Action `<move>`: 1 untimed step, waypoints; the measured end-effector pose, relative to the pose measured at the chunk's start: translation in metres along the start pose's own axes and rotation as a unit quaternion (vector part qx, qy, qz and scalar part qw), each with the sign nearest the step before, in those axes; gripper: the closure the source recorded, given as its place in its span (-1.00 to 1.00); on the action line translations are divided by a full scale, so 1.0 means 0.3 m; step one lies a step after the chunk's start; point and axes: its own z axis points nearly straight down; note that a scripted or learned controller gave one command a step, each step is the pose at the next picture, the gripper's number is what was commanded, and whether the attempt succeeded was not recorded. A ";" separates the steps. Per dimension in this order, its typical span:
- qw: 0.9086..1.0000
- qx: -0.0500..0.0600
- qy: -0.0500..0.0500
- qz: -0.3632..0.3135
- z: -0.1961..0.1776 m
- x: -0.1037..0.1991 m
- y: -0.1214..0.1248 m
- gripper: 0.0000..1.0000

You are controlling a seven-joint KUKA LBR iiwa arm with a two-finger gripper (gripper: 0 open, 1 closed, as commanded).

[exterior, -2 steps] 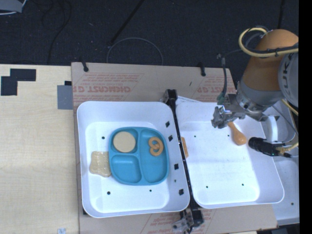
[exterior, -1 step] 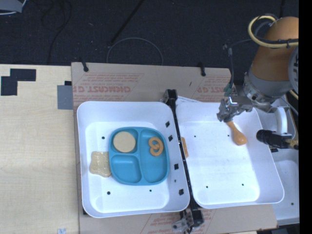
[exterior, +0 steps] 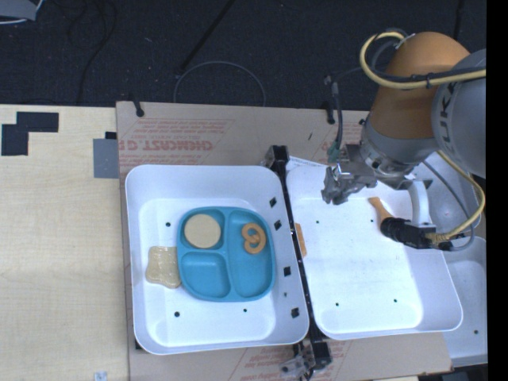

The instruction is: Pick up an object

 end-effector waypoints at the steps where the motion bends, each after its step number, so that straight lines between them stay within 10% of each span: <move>1: 1.000 0.001 0.000 0.000 0.054 0.165 0.006 1.00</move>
